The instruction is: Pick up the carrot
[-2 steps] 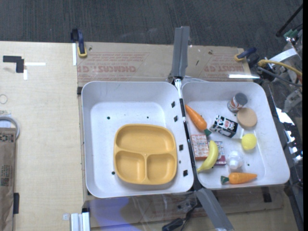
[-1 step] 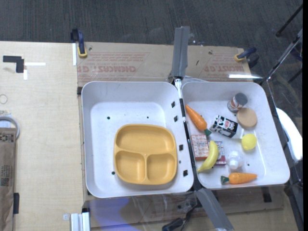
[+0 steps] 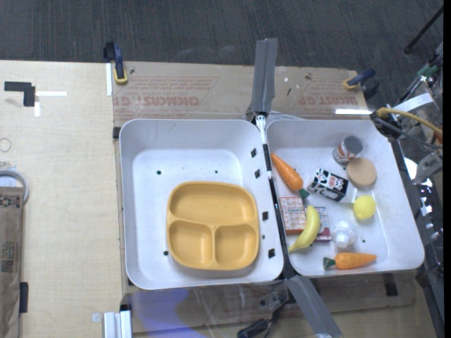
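Two orange carrots with green tops lie in the right bin (image 3: 398, 224). One carrot (image 3: 287, 172) lies slanted near the bin's left wall, its green end pointing toward the bin's middle. The other carrot (image 3: 352, 260) lies flat along the front wall with its green end to the left. Nothing touches either carrot from above.
Around the carrots are a banana (image 3: 308, 229) on a red packet (image 3: 292, 208), a black-and-white carton (image 3: 330, 184), a lemon (image 3: 364, 208), a tan disc (image 3: 361, 172), a small can (image 3: 349, 148) and a white lump (image 3: 343, 235). The left bin (image 3: 137, 189) holds a yellow divided plate (image 3: 211, 225).
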Motion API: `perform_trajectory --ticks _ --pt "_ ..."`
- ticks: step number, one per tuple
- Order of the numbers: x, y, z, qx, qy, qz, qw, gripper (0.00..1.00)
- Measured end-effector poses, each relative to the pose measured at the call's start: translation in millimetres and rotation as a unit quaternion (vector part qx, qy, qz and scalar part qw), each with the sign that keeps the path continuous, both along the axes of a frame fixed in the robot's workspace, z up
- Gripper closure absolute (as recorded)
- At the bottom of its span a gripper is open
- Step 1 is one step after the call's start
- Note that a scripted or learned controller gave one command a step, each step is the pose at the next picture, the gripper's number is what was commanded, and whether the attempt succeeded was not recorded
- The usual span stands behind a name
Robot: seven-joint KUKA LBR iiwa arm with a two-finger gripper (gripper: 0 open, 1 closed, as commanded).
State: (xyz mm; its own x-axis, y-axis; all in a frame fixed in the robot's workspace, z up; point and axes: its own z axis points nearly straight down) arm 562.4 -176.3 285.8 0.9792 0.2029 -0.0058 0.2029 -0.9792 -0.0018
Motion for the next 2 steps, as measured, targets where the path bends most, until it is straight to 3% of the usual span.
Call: perform_trajectory --ticks 1,2 --pt "29.6 -44.9 100.7 -0.0003 -0.001 0.009 1.0 0.0" --pt "20.7 70.1 -50.0 -0.0005 -0.001 0.0 1.0 0.0"
